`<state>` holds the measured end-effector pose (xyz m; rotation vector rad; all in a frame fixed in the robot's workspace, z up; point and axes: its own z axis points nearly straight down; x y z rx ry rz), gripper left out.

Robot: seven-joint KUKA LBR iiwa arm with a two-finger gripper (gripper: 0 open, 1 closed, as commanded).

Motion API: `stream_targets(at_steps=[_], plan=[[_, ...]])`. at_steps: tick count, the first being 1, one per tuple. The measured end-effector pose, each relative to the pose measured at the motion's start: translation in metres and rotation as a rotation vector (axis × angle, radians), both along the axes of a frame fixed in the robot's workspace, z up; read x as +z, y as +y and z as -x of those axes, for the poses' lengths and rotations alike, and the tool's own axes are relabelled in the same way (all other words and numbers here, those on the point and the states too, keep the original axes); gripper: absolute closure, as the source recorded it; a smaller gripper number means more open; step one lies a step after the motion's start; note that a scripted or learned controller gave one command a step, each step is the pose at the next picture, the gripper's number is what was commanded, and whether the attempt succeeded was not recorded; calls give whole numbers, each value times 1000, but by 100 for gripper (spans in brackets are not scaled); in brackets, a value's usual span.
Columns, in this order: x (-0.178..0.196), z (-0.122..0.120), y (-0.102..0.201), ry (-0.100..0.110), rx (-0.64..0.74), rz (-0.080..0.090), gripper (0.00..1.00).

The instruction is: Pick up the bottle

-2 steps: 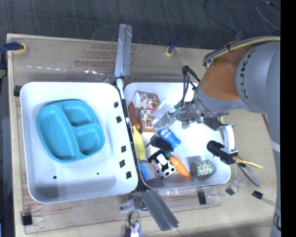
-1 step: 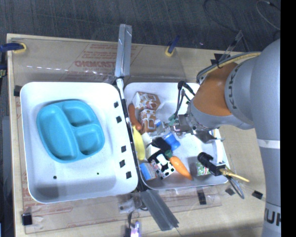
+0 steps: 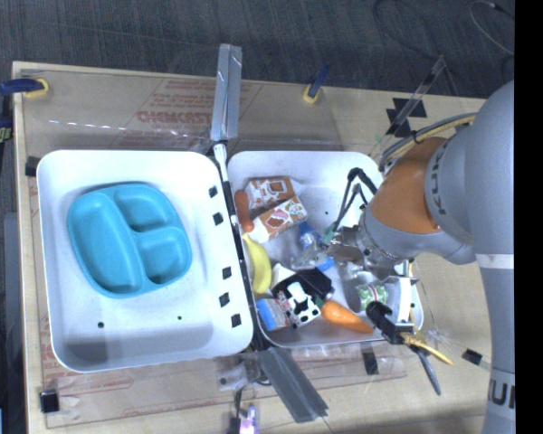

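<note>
Although the right bin [image 3: 294, 165] is crowded, the bottle [image 3: 309, 240] I am after seems to be the clear plastic thing with a blue cap near the bin's middle, lying on its side among the clutter. It is partly hidden, so that reading is a judgement. My gripper [image 3: 348, 247] sits at about three o'clock from it, down inside the bin and just beside it; the wrist covers the tips, so I cannot tell how wide it stands or whether anything is in it.

At eleven o'clock from the bottle lie two small printed cartons [image 3: 275, 202], flat-sided cardboard, leaning on each other. At eight o'clock a yellow banana [image 3: 260, 265], smooth and curved, rests against the dividing wall. At six o'clock is a black-and-white cow toy [image 3: 300, 302], soft-looking, and just past it an orange carrot [image 3: 346, 316], tapered and glossy. Everything looks dumped loosely, which is why things overlap and tilt, and why a clean grasp on a slick, round bottle could slip.

Farther out at nine o'clock, the left bin [image 3: 63, 328] holds a turquoise divided tray [image 3: 127, 238], matte plastic with three rounded compartments, lying flat. Both bins sit on the pale wooden counter [image 3: 100, 93].
</note>
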<state>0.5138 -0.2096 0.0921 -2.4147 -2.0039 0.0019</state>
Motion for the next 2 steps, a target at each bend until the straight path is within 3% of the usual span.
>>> stream_targets(at_steps=[1, 2], plan=[[7, 17, 24, 4, -285, 0, 0], [16, 17, 24, 7, -282, -2, 100]])
